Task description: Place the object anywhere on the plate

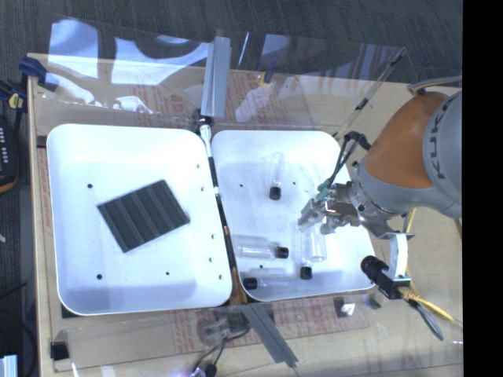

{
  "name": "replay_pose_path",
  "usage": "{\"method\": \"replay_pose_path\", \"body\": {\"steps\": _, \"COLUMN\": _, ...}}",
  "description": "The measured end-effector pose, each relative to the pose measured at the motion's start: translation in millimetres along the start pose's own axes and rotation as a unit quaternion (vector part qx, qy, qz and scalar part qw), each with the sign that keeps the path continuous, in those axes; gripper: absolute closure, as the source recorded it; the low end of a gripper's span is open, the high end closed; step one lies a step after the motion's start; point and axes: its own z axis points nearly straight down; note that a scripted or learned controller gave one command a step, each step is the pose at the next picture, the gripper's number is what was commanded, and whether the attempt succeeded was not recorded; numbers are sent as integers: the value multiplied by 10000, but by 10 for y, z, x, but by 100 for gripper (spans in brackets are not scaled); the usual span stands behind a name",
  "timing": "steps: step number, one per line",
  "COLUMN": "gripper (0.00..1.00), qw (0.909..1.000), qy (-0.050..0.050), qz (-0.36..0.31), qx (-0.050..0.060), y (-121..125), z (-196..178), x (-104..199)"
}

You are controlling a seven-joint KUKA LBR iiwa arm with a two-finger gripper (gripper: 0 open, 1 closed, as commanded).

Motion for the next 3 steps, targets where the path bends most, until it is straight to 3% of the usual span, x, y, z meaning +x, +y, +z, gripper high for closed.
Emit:
{"method": "replay_pose_path", "body": {"steps": 1, "gripper": 100, "qw": 9999, "qy": 0, "qz": -115, "qx": 31, "y": 236, "z": 376, "x": 805}}
{"method": "replay_pose_path", "body": {"steps": 2, "gripper": 100, "qw": 9988, "qy": 3, "qz": -485, "qx": 16, "y": 383, "z": 228, "x": 1594}}
{"method": "replay_pose_path", "body": {"steps": 3, "gripper": 100, "qw": 9849, "qy": -1, "qz": -1732, "qx": 27, "y": -423, "z": 227, "x": 2227}}
